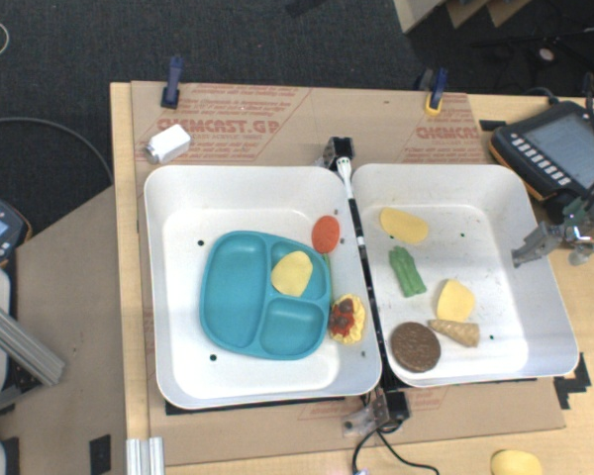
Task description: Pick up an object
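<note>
Dark carpet around a cardboard-topped counter (277,117) bearing two white bins. Right bin (505,191): yellow piece (404,227), green piece (408,271), brown disc (416,346), spread apart, likely for easy grasping. Gripper (559,237) at that bin's right rim; jaws' opening impossible to tell, nothing visibly held.

Cardboard-covered bench (277,117) bearing two white bins side by side: left bin (168,265) and right bin (535,315). A small white block (168,143) lies near the bench's far left corner.
</note>
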Robot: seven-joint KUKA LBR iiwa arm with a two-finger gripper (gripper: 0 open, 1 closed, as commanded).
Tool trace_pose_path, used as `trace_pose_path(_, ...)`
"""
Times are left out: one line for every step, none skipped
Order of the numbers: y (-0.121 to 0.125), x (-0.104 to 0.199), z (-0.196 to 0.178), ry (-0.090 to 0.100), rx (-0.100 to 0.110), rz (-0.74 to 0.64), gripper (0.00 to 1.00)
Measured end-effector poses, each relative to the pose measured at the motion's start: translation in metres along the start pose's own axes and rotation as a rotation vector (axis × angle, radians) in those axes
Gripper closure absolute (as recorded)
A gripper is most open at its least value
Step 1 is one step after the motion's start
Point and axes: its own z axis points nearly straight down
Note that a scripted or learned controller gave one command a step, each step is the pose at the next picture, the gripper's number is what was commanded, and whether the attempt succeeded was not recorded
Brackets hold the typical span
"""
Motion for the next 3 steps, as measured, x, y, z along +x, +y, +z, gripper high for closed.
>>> trace_pose_path(-0.017, 0.012, -0.293, -0.008, -0.021, -0.003, 0.0)
trace_pose_path(-0.016, 0.012, -0.294, -0.005, -0.007, -0.002, 1.0)
trace_pose_path(-0.019, 0.012, -0.174, 0.004, 0.012, 0.001, 1.0)
